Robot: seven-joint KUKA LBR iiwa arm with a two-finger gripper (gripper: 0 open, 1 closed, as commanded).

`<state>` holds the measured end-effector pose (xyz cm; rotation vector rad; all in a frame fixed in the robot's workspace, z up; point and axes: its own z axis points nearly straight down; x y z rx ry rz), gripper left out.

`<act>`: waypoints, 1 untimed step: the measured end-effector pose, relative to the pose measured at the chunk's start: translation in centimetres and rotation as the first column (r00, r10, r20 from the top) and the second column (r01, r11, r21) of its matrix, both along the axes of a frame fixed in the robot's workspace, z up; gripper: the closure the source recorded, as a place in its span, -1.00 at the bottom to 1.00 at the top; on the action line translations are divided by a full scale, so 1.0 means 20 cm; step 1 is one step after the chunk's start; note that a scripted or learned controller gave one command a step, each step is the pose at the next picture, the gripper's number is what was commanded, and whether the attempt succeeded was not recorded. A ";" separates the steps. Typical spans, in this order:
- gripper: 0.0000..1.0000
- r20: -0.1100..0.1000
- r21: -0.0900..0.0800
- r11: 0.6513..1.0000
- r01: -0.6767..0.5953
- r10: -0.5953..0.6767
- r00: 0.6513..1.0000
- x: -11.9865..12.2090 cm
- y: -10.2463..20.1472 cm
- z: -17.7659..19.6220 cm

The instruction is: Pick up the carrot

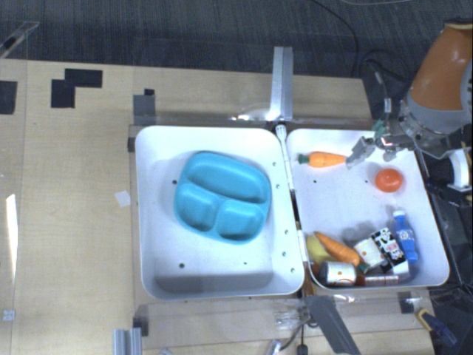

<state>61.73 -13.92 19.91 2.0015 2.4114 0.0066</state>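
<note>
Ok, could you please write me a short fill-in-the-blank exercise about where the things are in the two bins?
1. The blue divided tray lies in the ______ bin.
2. The carrot by the right bin's far wall has a ______ top.
3. The hand is just to the ______ of that carrot.
4. The red-orange tomato lies ______ from that carrot, not touching it.

Missing words: left; green; right; apart

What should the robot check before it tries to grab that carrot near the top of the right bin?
1. Carrot lies in plain sight, alone: ok.
2. Gripper sits just beside its thick end: ok.
3. Carrot between the fingers: not ok, it lies apart.
4. Tomato out of the way: ok.
5. Finger opening wide enough: cannot tell.
6. Second carrot in the pile below could be confused: not ok.
</note>
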 end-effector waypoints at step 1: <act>-1.00 -0.003 0.002 0.998 0.066 -0.066 0.998 -0.07 0.20 -0.09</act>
